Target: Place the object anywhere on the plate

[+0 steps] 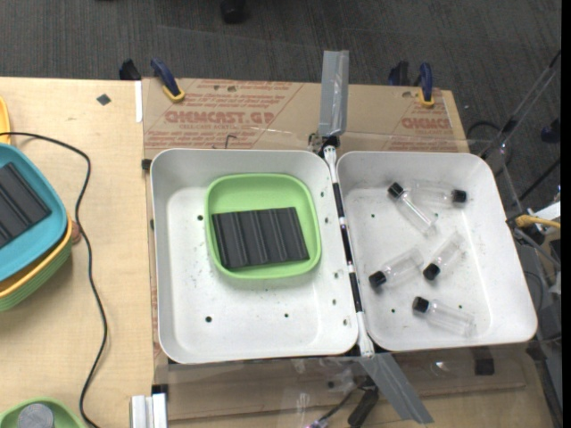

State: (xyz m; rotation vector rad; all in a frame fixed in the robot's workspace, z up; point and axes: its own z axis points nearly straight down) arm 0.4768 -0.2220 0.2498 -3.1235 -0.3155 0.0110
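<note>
Red lettering reading "CHEMCAST GP" runs across the brown cardboard sheet (pixel 268 110) behind the 2 white bins (pixel 169 239); a partial repeat shows at its right end.

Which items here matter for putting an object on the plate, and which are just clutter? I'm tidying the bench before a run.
For the job:
green plate in the left bin
clear vials with black caps in the right bin

Lying about:
stacked teal and green plates
black cable
blue clamps
</note>
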